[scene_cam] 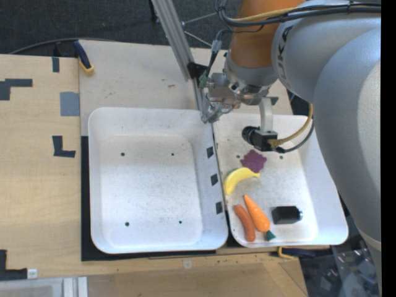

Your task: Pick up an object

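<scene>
- Grey KUKA arm with orange band (272,17) enters from 3 o'clock and covers the upper right; wrist sits over the far edge of the right bin, around 12 o'clock of it.
- Light wooden counter (37,166) carries two bins side by side; grey tape marks lie at its 9 o'clock side.
- Left shallow white plastic bin (148,178): bare speckled floor.
- Right shallow white plastic bin (309,190): holds all the candidates, clustered toward its 6 o'clock half.
- Hand (213,107): hangs at the top of the divider between the bins, apart from every object; cannot tell if it's spread or pressed together, nothing seen pinched.
- Yellow toy banana (239,178): just 6 o'clock of the purple piece.
- Two orange toy carrots (250,216): side by side, 6 o'clock of banana.
- Small black block (286,215): 3 o'clock of carrots.
- Flat purple piece (253,161): mid-bin, nearest the hand.
- Step, my read: approach, no pick yet. The next move probably calls for shifting toward 5 o'clock over a chosen object, then descending.
</scene>
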`<state>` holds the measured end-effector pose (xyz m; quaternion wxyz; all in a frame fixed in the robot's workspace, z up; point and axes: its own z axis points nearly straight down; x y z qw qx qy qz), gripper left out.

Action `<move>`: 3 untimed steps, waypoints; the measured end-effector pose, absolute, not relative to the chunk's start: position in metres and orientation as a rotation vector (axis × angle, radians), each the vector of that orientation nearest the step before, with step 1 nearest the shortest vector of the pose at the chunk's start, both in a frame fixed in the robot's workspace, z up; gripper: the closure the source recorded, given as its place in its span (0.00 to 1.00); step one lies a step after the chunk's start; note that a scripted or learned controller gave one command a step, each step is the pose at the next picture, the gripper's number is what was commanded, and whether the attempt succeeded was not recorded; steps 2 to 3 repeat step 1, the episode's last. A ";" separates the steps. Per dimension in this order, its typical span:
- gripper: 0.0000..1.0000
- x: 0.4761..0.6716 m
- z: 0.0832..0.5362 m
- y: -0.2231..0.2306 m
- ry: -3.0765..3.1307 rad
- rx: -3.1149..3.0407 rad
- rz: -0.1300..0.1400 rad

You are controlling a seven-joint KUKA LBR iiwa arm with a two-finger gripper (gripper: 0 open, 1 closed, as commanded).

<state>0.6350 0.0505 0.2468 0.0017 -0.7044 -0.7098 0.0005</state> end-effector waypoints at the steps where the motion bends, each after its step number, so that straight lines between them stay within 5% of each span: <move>1: 1.00 0.644 0.236 0.099 -2.227 -2.213 0.002; 3: 1.00 0.644 0.236 0.099 -2.227 -2.213 0.002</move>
